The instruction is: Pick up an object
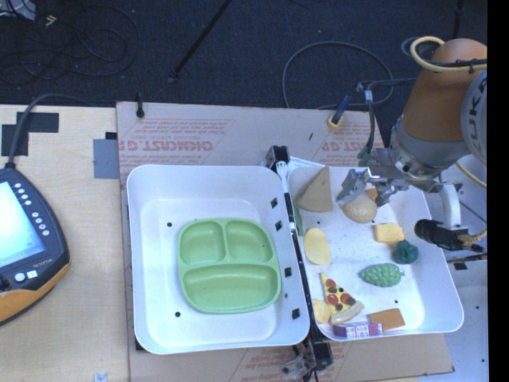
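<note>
The right bin [442,293] holds several toy foods. A beige rounded piece [359,209] lies near its back. My gripper [367,192] hangs just above and behind that piece, open, with one finger [350,187] to its left and the other to its right. Nothing sits between the fingers. A tan wedge [316,191] lies left of the gripper. A yellow cube [389,232] and a dark green floret [406,252] lie to its right front.
Further forward lie a yellow oval [317,246], green grapes [381,274], a pizza slice [337,293] and an orange block [386,318]. The left bin [151,213] holds a green divided plate [229,263]. A pendant [24,237] rests at far left.
</note>
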Motion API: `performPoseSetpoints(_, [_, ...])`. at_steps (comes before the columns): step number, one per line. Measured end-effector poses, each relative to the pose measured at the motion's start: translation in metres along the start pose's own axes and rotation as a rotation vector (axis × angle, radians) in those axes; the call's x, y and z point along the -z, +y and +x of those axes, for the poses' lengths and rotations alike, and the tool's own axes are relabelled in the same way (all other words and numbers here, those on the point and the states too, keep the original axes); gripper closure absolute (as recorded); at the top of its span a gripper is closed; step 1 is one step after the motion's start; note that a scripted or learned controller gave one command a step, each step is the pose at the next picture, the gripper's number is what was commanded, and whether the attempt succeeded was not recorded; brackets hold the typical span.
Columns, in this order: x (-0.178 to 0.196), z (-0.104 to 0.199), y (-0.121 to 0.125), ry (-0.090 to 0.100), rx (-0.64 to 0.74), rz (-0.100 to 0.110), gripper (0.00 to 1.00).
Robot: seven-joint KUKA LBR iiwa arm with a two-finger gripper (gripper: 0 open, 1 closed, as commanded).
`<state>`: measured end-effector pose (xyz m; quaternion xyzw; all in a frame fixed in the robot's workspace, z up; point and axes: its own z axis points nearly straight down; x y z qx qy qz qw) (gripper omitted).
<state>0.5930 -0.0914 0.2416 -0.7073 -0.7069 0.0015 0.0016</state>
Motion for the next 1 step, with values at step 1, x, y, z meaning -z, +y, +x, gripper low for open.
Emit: performPoseSetpoints(1, [-0.0219,0.0461,-0.0207,0.002,0.004,0.002,1.00])
